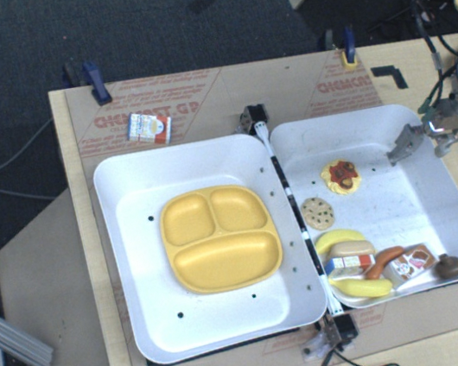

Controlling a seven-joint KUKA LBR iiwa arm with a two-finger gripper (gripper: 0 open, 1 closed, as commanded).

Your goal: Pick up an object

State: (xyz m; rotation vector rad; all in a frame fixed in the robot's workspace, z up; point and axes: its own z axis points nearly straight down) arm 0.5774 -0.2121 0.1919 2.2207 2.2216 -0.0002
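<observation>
The end effector (419, 141) is hanging with its fingers spread and holding nothing just right of the little pizza (341, 175) in the right bin (440, 184), so it should be sliding left and dropping straight down.

The arm enters from the right edge of the camera view, only its wrist end visible, grey and partly cut off by the frame. The gripper (422, 141) sits at the upper right, its two grey fingers (401, 145) pointing left and slightly downward. The fingers are spread apart. Nothing is seen between them.
</observation>
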